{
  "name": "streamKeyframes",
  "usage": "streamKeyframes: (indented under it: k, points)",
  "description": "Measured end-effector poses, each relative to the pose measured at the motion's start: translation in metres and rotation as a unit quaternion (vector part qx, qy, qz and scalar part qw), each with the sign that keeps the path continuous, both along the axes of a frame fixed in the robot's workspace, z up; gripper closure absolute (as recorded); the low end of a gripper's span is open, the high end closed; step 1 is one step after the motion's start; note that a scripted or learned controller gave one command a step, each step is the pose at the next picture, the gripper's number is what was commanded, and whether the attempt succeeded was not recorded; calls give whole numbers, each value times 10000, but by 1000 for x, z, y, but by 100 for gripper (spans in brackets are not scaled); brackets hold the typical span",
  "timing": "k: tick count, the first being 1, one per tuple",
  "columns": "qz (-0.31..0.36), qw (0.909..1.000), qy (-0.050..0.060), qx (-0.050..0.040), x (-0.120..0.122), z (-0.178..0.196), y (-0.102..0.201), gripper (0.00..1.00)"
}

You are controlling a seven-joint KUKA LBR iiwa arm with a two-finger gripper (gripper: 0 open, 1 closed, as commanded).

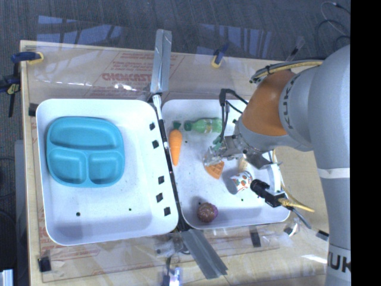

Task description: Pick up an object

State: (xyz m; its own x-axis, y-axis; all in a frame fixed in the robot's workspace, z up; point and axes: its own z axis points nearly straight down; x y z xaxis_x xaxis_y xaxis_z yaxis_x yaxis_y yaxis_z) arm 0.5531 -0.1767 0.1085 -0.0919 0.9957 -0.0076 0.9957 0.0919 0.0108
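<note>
Bins sit side by side on the surface [89,64]: the left bin [77,219] carries a blue divided tray [85,151]. In the right bin [190,177] lie a carrot [175,146], a green bottle [203,125], a dark round fruit [207,212], an orange wedge [215,170] and a small white cup-like piece [240,184]. The claw [219,154] hangs just above the wedge; whether it is spread or pinching, I cannot tell. Nothing looks lifted yet, so the grasp and raise probably remain.

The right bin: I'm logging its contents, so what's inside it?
Inside the right bin: a carrot, a green bottle, an orange wedge, a small white toy and a dark reddish ball. The arm covers the bin's upper right part.
</note>
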Motion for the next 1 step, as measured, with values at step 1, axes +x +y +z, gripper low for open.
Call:
streamKeyframes:
  k: [1]
  points:
    - [-1416, 9899, -26, 41, -37, -9, -6, 100]
